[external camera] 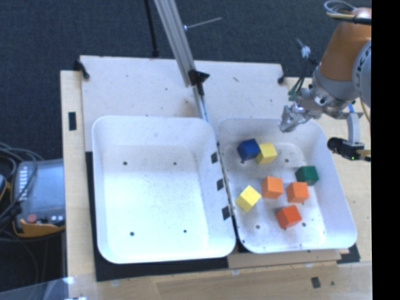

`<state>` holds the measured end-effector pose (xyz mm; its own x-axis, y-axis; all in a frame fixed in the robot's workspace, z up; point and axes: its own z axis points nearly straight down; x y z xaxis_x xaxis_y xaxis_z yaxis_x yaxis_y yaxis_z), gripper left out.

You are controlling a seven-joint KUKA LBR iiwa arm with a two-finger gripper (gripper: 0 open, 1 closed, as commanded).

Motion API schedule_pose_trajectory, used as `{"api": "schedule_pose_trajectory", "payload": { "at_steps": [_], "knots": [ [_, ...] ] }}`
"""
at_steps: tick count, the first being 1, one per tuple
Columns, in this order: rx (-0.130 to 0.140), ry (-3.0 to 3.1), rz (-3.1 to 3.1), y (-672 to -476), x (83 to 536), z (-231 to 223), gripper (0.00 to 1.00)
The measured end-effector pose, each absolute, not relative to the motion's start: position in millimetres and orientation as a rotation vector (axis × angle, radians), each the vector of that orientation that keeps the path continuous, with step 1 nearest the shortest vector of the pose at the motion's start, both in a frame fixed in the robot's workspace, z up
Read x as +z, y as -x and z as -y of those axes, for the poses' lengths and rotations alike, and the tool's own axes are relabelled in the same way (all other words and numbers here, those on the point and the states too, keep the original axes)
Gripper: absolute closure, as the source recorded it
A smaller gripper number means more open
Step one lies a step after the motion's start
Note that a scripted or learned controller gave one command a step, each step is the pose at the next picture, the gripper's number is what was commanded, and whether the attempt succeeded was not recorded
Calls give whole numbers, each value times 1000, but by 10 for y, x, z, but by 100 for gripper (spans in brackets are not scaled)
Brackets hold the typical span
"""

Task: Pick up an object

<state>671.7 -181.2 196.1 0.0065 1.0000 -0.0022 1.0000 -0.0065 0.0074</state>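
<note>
Picking is not yet begun: the grey two-finger gripper (290, 122), its opening impossible to judge, hovers above the right white plastic bin (337, 220) near its far rim, while the nearest small blue cube (248, 149) lies untouched inside.

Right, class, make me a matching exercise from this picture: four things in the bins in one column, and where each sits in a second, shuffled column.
Things:
1. blue cube
2. green cube
3. red-orange cube
4. gripper

Places:
A. nearest the right-hand bin's front edge
B. touching a yellow cube, at the back of the right-hand bin
C. above the back rim of the right-hand bin
D. closest to the bin's right wall

Pairs: 1-B, 2-D, 3-A, 4-C
</note>
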Motion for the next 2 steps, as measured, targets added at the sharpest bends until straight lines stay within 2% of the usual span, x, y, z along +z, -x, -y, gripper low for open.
{"api": "schedule_pose_trajectory", "payload": {
  "at_steps": [1, 2],
  "knots": [
    [7, -2219, -2212, -6757, 2606, 1869, 100],
    [4, -2216, -2221, -6767, 2862, 1875, 100]
  ]
}}
